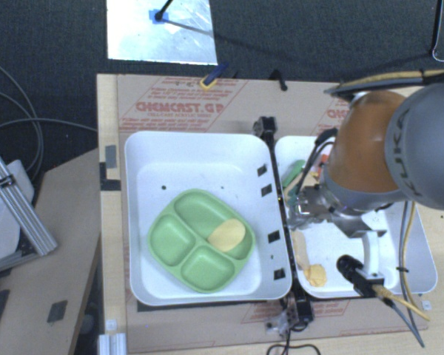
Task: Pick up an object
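Bench contents, as seen from beside it:

1. Green divided plate [179,242], three compartments, lying flat in the left white bin [177,161], toward its near edge
2. Pale yellow rounded piece [227,235], on the plate's right side, resting over the ridges where the compartments meet
3. Right white bin [423,261], just right of the plate's bin, the two rims touching
4. Small yellow lump [316,275], right of the plate and slightly nearer, in the right bin's near-left corner
5. Pale strip [300,248], right of the plate, just above the lump; what it is cannot be told
6. Green item [293,173], up and right of the plate, partly hidden by the arm [399,146]
7. Gripper [302,207], right of the plate, low over the right bin's left side between the green item and the strip; whether it is open or closed cannot be told, and nothing is visibly held
8. Printed cardboard sheet [179,102], under both bins
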Controlling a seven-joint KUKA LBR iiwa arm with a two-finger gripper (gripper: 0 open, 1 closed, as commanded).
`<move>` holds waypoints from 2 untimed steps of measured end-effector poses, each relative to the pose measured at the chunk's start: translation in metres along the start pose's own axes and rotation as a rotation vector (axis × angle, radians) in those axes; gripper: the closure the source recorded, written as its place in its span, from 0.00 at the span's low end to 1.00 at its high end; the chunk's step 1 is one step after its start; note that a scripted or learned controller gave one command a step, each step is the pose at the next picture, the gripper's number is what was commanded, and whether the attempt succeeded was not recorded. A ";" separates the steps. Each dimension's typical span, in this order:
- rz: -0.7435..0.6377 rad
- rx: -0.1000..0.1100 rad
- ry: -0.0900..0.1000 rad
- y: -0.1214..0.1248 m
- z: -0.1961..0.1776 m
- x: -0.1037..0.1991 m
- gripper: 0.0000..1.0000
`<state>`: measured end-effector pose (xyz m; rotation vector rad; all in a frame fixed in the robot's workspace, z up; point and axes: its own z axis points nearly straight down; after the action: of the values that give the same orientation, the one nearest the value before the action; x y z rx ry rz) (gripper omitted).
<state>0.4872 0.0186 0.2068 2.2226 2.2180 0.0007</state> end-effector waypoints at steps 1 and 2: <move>-0.008 0.003 0.002 -0.001 0.022 0.034 1.00; -0.008 -0.001 0.002 0.000 0.010 0.033 1.00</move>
<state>0.4876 0.0514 0.1964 2.2146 2.2274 0.0044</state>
